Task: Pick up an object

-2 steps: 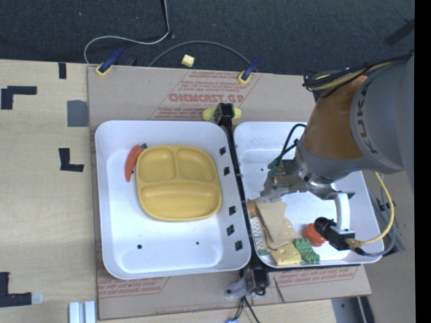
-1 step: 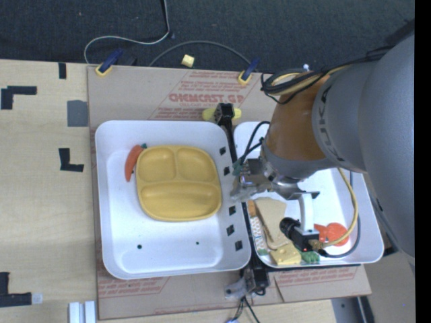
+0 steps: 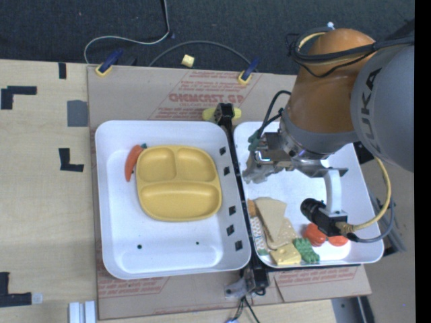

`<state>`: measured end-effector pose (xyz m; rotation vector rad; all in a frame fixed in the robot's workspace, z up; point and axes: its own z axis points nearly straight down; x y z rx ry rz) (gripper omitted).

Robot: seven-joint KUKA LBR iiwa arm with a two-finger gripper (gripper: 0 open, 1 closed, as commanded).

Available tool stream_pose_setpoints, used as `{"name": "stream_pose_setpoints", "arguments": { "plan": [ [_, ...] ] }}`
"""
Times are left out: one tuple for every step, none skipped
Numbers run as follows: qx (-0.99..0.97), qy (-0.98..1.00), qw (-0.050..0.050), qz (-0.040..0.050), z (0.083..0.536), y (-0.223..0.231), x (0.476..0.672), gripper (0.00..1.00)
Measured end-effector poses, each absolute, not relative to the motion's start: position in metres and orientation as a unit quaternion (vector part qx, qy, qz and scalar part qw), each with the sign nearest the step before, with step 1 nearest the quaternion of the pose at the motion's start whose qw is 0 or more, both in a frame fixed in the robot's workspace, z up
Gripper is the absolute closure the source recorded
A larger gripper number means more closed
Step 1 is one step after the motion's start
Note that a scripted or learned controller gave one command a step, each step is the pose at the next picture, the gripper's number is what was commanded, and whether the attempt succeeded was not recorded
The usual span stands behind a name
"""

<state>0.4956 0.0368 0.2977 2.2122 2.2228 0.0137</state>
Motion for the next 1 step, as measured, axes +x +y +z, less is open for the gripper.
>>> {"name": "stream_pose_setpoints", "arguments": {
  "plan": [
    [0.708,0.706,0.000,-0.0015,0.2722,0.0112,0.4831,1.00]
  ]
}}
